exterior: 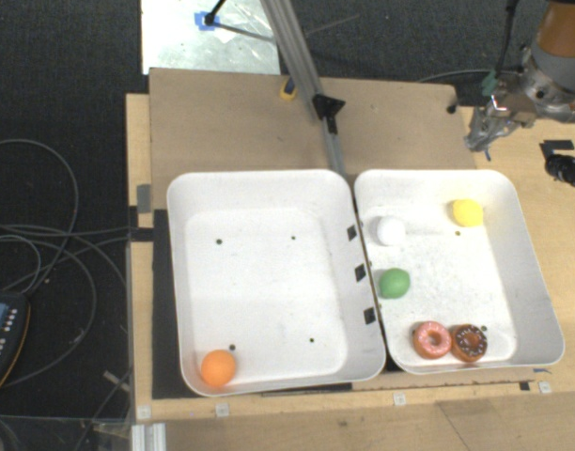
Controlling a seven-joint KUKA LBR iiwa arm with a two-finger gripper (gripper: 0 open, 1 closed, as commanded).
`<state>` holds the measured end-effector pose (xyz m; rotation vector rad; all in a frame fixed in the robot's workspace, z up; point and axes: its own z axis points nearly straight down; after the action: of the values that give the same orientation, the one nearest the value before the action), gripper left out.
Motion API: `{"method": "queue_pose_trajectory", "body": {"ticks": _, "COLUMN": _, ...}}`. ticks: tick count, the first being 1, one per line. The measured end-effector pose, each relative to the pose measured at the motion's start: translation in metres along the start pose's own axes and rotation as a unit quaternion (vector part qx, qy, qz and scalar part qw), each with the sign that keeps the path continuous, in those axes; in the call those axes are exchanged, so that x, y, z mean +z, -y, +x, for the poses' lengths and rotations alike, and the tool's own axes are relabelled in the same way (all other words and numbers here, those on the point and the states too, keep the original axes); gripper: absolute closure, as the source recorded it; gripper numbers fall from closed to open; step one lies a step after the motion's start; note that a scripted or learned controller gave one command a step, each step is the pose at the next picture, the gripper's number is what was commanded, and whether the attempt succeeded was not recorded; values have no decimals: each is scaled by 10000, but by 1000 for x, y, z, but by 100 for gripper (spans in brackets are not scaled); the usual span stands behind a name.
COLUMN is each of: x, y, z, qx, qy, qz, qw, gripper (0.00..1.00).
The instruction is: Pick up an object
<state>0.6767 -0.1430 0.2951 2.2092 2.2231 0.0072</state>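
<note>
1. Your nearest target is the yellow ball point(467, 212). It lies in the right bin point(536, 280), just below the claw point(482, 137) and a touch toward the bin's far corner, with bare floor all round it.
2. The claw hangs over the bench point(391, 125), outside the bin's far rim, carrying nothing. The view is too small there to tell you whether it is released or clenched, so check that before you descend.
3. To do the step well, bring the claw over the rim first, centre it on the ball, then come straight down. A round ball will likely roll off if you meet it off-centre.
4. Further from the claw sit the white ball point(390, 230) and the green ball point(394, 283), both close to the wall shared with the left bin point(189, 280); that wall may crowd the approach.
5. The two donuts point(450, 341) touch each other at the near rim, well away.
6. The orange ball point(217, 368) is farthest, in the left bin's near corner.
</note>
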Motion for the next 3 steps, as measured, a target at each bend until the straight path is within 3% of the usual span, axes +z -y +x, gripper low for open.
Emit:
{"method": "queue_pose_trajectory", "body": {"ticks": 2, "x": 33, "y": 42, "z": 110, "qx": -20, "qy": -24, "qz": 52, "qw": 10000, "gripper": 100}}
{"method": "queue_pose_trajectory", "body": {"ticks": 3, "x": 31, "y": 57, "z": 161, "qx": -21, "qy": -22, "qz": 44, "qw": 10000, "gripper": 100}}
